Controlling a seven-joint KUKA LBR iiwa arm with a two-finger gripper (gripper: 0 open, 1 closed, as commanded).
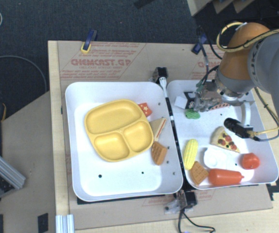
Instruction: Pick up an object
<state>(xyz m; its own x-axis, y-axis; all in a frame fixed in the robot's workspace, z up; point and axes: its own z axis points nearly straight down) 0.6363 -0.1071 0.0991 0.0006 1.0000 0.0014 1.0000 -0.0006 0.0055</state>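
The gripper (198, 103) sits low at the far-left corner of the right bin (270, 171), directly over a small green object (193, 114) lying on the bin floor near the wall shared with the left bin (74, 130). Whether anything is held, or how wide the hand stands, cannot be told from the camera view; the wrist hides it.

Judgement: the step in hand is the grasp on the green object. To do it well, the arm should descend straight and centre on the piece before closing, since the shared wall is just beside it and leaves little room on that side.

Open room lies toward the bin's middle. The pizza slice (225, 140), corn cob (190, 153), tomato (250, 161) and carrot (224, 177) crowd the near edge, well apart from the target. A straight lift looks unobstructed.
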